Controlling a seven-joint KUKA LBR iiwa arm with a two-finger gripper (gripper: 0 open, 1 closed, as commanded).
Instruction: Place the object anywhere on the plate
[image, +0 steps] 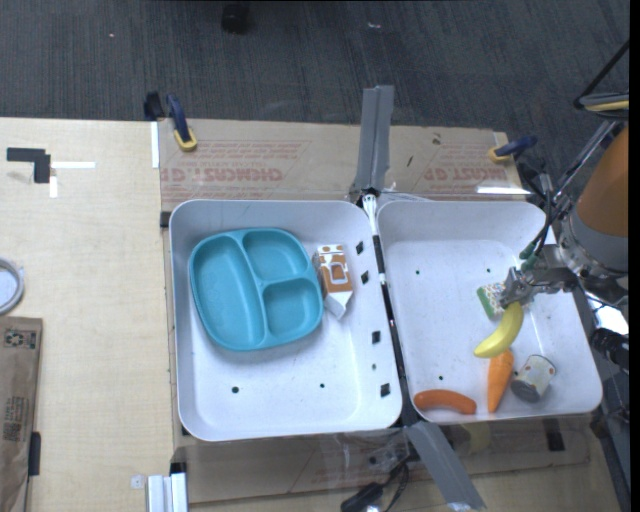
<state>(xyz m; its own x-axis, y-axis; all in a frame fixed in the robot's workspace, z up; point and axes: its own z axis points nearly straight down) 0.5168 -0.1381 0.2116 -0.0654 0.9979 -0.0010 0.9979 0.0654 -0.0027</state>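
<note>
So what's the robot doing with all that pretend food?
The robot arm reaches into the right bin, and its gripper sits just above the top end of a yellow banana. I can't tell whether it has actually caught hold of it. An orange carrot, an orange sausage-shaped piece and a small grey item lie nearby. The blue plate waits in the left bin, with a small orange and white box beside it.

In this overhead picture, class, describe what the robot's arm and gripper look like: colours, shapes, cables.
The arm enters from the right edge: a rounded grey body with a broad orange band above the wrist. Thin dark cables run alongside it. The gripper is a small, dark metallic assembly; its details are too small to make out.
</note>
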